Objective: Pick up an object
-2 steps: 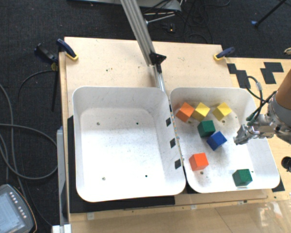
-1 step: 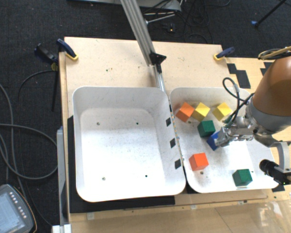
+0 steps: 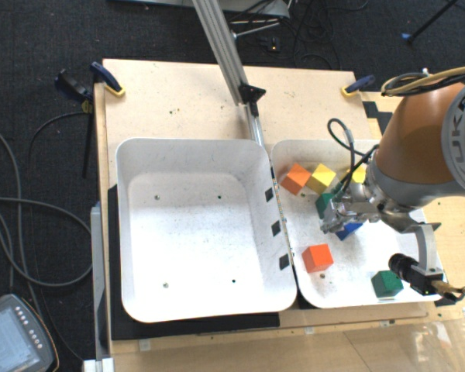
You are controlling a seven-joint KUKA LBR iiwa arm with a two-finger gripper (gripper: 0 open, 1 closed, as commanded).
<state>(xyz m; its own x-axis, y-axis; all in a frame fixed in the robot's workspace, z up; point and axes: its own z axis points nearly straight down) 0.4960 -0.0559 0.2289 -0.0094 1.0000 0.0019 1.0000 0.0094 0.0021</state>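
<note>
My gripper (image 3: 337,219) hangs low in the right bin (image 3: 356,297), just right of its middle, under the orange band of the arm. Right beneath it a blue block (image 3: 347,229) peeks out, and a dark green block (image 3: 324,201) touches its left side. Behind those lie an orange block (image 3: 296,180) and a yellow block (image 3: 322,178) side by side. Another orange block (image 3: 318,257) sits nearer the front, and a green block (image 3: 387,284) rests at the front right corner. The wrist hides the fingers.
The left bin (image 3: 190,231) stands beside the right one, their walls meeting at the middle. A slanted metal pole (image 3: 225,49) crosses the back of the bench. Black cables loop above the gripper. Clamps hold the board's back corners.
</note>
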